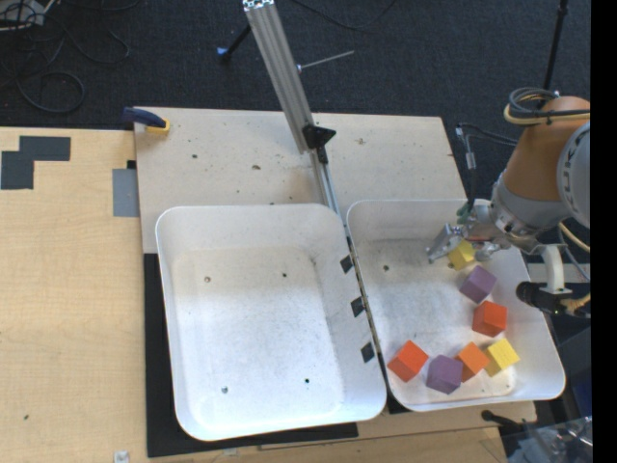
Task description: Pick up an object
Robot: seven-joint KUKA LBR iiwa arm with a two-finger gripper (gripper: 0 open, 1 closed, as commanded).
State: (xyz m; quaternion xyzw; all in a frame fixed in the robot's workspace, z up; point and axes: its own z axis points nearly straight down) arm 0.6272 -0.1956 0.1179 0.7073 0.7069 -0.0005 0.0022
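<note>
The arm (545,177) comes in from three o'clock and its tool (461,247) is over the right bin (386,222), at the bin's one o'clock part. A yellow block (463,255) sits between the fingers. Towards five o'clock lie a purple block (477,284), a red block (490,317), and near the bin's lower rim an orange block (409,360).

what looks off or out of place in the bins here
Nothing is spilled or damaged. The blocks crowd the right bin's near corner, an orange block slightly apart. A yellow block sits at the gripper.
</note>
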